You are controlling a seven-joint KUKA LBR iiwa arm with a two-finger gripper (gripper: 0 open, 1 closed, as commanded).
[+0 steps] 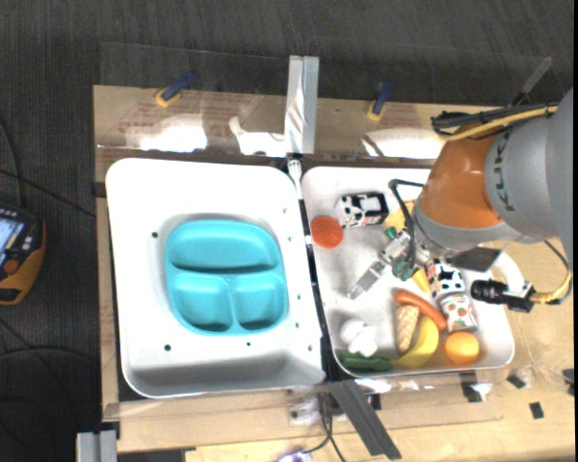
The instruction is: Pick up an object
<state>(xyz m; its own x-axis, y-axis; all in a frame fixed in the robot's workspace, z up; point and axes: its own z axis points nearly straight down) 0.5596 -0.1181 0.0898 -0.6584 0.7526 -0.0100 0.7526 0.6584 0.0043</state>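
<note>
My gripper [371, 275] hangs low over the middle of the right bin [506, 359], above bare white floor, at the end of the grey arm with its orange band [455, 192]. Nothing shows in its grasp. An orange-red ball [326, 231] lies to its upper left, and a black-and-white spotted item [363, 210] sits beyond that. A second spotted block [448, 279] and a small can [456, 308] lie just to its right. Toward the front are a red pepper [419, 304], a banana [420, 343], an orange [461, 346], a white lump [358, 335] and a green piece [368, 361].
The left bin [135, 200] holds a teal divided plate [226, 274]. A ridge [306, 258] separates the two bins. A clear upright panel [302, 104] and clamps stand behind the bins. A black handheld device [5, 248] lies off the bench at far left.
</note>
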